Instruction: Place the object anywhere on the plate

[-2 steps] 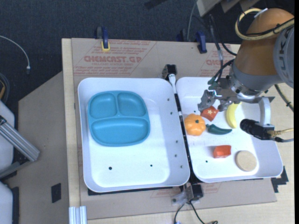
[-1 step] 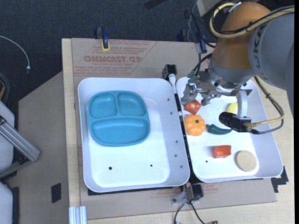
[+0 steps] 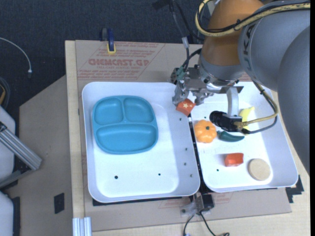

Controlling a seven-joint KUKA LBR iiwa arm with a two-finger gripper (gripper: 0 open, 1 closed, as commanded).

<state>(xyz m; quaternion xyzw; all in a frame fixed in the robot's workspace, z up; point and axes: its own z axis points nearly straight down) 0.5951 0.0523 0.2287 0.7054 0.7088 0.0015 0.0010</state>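
- Since the red cube [image 3: 185, 107] sits pinched at the tips of the tool [image 3: 186, 101], I read the tool as narrowed on it, holding it. The grip is partly masked by the wrist hardware, so moderate confidence.
- Cube and tool are over the seam where the left bin [image 3: 147, 191] meets the right bin [image 3: 278, 146], near the far edge. Looks like the carry leg, so pick done, place not yet done.
- Target is the blue plate [image 3: 125, 124], flat in the left bin, compartments up, nothing on it. "Anywhere" means any compartment works, so the tolerance is loose.
- Cube is near the plate's right rim but not over it. Next move needs travel toward the view's left before release.
- Leftovers in the right bin are an orange toy fruit [image 3: 205, 132], a teal piece [image 3: 231, 136], a red block [image 3: 234, 159], a tan disc [image 3: 259, 169] and a yellow piece [image 3: 248, 113]. All are off the path.
- Risk: the cube is small and held at the tips, so it could slip, or bounce off a plate divider if dropped high.
- Bench [image 3: 123, 58] is otherwise unobstructed.
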